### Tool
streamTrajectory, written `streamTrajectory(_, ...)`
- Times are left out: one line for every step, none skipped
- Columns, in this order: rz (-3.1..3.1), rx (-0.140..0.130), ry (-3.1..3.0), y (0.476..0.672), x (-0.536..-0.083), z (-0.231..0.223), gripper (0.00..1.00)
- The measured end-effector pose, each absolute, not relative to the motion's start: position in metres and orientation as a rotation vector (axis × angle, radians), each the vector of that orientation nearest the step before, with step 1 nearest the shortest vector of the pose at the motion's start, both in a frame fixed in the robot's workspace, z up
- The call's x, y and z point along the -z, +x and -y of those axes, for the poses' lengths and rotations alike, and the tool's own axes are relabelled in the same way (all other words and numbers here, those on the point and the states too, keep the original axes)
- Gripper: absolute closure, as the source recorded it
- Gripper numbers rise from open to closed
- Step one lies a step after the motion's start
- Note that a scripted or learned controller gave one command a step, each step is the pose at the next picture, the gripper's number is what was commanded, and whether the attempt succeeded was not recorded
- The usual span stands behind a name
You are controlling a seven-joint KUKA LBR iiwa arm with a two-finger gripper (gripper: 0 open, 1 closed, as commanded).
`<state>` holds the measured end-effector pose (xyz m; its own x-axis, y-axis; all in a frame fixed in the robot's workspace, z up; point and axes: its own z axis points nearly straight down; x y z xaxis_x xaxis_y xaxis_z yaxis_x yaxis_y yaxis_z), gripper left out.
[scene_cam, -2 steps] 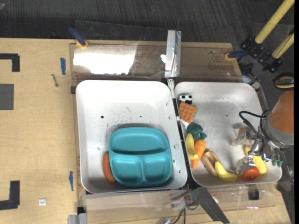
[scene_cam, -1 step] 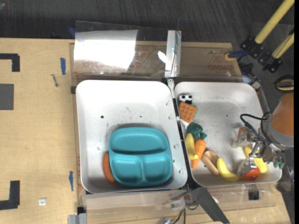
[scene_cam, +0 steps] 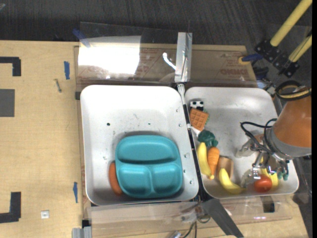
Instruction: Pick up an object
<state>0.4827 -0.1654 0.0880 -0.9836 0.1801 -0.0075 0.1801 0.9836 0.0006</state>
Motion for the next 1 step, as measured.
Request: streamTrajectory(-3.118,-0.003,0.311,0.4832,-0.0886,0.1053,0.00)
